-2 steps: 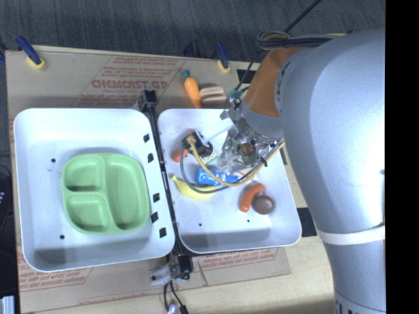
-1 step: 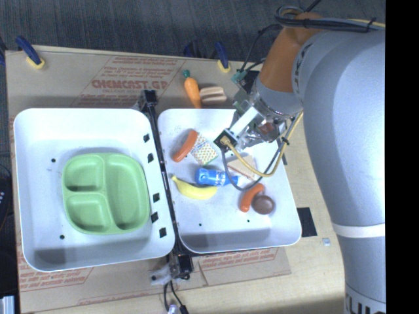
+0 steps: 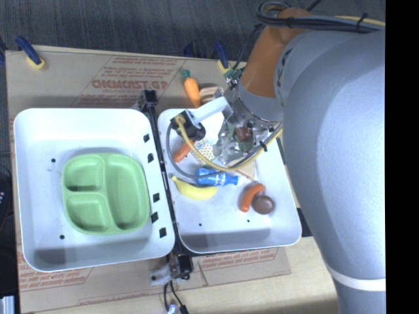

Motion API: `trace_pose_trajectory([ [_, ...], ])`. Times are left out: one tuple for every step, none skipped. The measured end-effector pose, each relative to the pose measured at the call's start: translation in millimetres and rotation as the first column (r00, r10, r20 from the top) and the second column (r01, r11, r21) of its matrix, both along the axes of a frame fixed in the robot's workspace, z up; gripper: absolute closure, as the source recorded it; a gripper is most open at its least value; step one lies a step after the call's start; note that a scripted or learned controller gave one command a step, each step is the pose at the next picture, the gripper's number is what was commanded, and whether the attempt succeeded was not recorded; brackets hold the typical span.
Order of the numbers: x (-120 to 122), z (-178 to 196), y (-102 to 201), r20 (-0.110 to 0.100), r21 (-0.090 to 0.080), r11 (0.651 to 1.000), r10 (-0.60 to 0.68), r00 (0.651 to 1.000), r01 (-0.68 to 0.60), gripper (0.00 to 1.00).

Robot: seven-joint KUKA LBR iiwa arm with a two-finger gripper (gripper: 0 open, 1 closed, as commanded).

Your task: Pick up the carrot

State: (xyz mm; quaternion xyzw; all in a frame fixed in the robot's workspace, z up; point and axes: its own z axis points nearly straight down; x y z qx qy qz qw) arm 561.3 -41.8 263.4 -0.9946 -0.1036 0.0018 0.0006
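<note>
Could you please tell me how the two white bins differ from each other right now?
The left bin holds one item, a green divided plate; the right bin holds several small things, among them a banana and a blue item. The gripper is down in the right bin, not the left bin. Both are shallow, white and sit side by side.

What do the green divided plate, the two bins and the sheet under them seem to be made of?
The green divided plate looks like moulded plastic with a matte, even colour and soft rounded ridges. The left bin and the right bin seem thin white plastic, smooth with a slight sheen and rounded corners. The sheet under them looks like brown cardboard, dull and printed in red lettering.
</note>
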Motion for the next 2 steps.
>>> trace_pose_trajectory([
  [-35, 86, 15, 0.002, 0.0, 1.0, -0.001, 1.0, 0.001, 1.0],
  [-7, 88, -35, 0.002, 0.001, 0.906, 0.424, 0.906, -0.424, 1.0],
])
